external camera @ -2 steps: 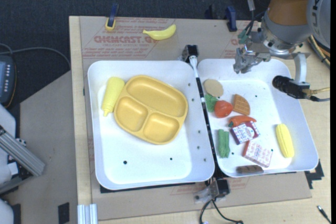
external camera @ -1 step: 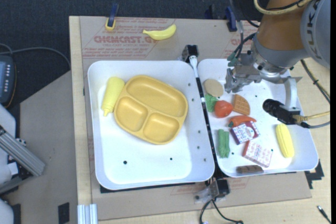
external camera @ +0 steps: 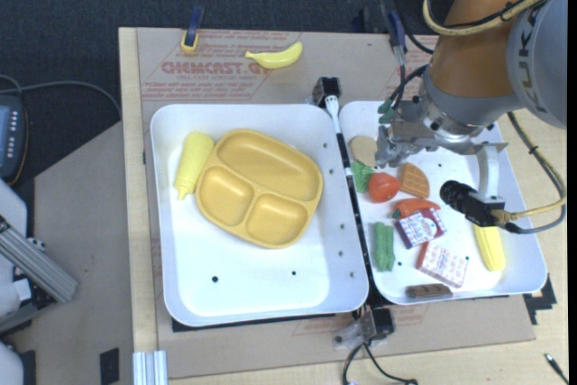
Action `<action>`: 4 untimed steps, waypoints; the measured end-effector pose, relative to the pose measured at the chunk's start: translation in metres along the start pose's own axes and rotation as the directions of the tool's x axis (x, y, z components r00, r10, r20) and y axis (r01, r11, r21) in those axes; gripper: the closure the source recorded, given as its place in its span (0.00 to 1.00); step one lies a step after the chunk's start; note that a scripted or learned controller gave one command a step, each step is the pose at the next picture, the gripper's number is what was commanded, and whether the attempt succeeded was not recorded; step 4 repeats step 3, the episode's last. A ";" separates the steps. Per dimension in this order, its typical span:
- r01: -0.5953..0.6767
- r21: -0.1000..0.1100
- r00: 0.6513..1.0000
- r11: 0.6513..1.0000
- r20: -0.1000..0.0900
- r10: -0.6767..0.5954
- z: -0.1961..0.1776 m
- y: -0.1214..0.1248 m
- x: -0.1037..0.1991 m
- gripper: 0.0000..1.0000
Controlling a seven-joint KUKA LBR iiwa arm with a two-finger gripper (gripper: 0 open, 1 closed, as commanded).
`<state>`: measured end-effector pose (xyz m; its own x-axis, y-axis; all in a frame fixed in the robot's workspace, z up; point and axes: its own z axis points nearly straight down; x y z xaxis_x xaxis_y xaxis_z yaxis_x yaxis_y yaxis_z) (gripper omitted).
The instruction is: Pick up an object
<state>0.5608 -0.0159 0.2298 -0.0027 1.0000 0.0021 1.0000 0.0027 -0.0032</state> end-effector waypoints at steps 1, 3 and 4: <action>-0.004 0.000 1.000 1.000 0.002 0.004 0.014 -0.004 -0.014 1.00; -0.002 0.000 1.000 1.000 0.002 0.002 0.015 -0.002 -0.009 1.00; -0.002 0.000 1.000 1.000 0.002 0.002 0.015 -0.002 -0.009 1.00</action>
